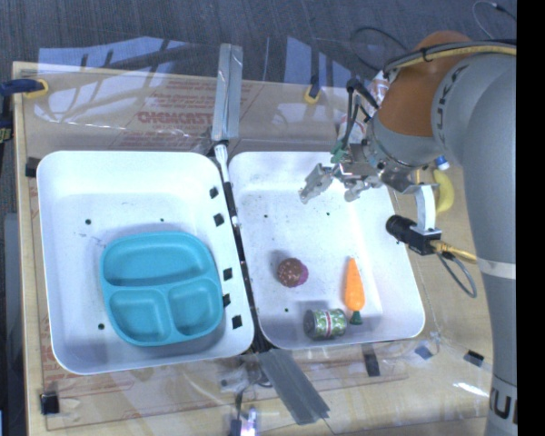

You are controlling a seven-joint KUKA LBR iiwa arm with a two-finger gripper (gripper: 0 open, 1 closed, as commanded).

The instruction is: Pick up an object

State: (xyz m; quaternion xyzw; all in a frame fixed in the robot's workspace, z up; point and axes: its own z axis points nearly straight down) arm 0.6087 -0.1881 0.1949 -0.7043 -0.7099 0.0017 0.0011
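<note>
The bench (118, 98) carries a clear plastic sheet over printed cardboard, with two shallow white bins side by side on it.

The arm (477, 107), grey with an orange band above the wrist, enters from the right of the camera view and reaches over the far right corner of the right bin (395, 321).

The left bin (64, 189) holds a light blue divided tray (159, 289), three compartments, lying flat towards the near side of the bin, nothing seen in its compartments.

The right bin holds three small items, all resting on the bin floor in its near half. An orange carrot (353, 283) with a green tip lies lengthwise near the right wall. A dark red round object (292, 272) sits to its left, apart from it. A small green-patterned can (326, 323) lies on its side by the near wall, just below the carrot's green end; whether they touch cannot be told.

The gripper (331, 182) hangs over the far part of the right bin, well apart from all three items. Two metallic fingers (314, 183) point left and appear spread somewhat, though how wide cannot be told with confidence. Nothing is seen between them.
</note>
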